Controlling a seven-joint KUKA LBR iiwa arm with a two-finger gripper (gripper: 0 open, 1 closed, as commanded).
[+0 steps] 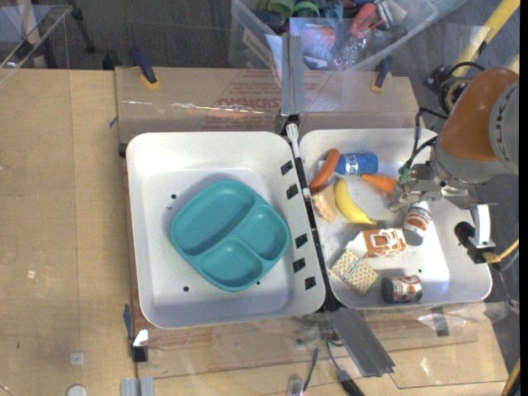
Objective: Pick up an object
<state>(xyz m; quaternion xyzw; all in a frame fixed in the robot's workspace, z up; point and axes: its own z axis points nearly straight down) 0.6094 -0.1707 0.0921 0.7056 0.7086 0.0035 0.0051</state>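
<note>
The right bin [462, 283] holds several toy foods. A yellow banana [351, 205] lies near its middle, with an orange carrot [379, 182] and a blue bottle [356, 164] behind it. A reddish sausage [327, 168] and a bread piece [323, 207] lie by the left wall. Nearer the front lie an orange-and-white carton [382, 242], a cracker [355, 271] and a red can [403, 288]. My gripper [410, 190] hangs over the bin's right-middle, just right of the carrot. A small red-and-white can [417, 222] sits directly below it.
A teal divided plate [228, 234] lies in the left bin [148, 221]. A divider with black clips [297, 213] separates the bins. A clear tub of toys [330, 11] stands behind them. The grey arm with its orange band [478, 114] reaches over the right bin's rim.
</note>
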